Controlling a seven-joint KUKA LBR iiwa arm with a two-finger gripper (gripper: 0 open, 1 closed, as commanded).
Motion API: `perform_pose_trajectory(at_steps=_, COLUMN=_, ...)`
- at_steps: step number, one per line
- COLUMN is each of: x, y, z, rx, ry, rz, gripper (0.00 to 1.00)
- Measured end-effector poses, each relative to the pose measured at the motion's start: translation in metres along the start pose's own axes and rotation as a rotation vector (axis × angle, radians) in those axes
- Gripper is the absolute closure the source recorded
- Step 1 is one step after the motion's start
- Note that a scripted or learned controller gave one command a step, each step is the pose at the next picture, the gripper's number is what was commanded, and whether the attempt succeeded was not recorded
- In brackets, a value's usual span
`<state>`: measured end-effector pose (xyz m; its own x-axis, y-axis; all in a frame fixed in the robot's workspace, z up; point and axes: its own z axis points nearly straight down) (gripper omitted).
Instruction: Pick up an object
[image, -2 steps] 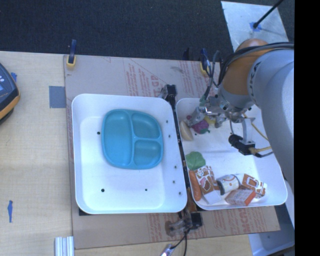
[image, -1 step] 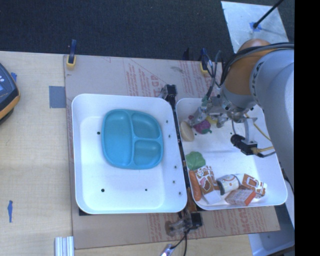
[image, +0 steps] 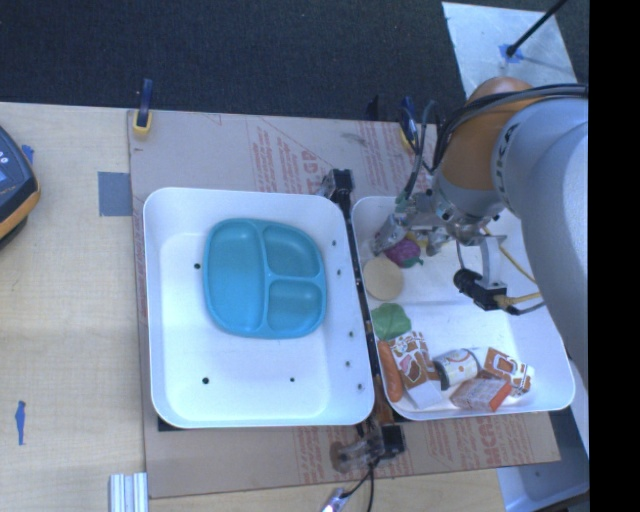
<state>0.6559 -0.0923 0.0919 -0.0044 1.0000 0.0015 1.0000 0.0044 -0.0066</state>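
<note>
The claw (image: 403, 238) hangs low at the far left corner of the right bin (image: 545, 335), a purple object (image: 405, 252) at its tips; I cannot tell whether it grips.

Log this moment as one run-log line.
arm: over right bin | pincer: at purple object | left bin: blue plate
</note>
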Motion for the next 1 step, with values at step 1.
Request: perform_pose_trajectory(at_steps=1, x=-0.0005, y=-0.0001, z=-0.0103, rx=0.002, ry=0.0, rz=-0.003, gripper=1.0)
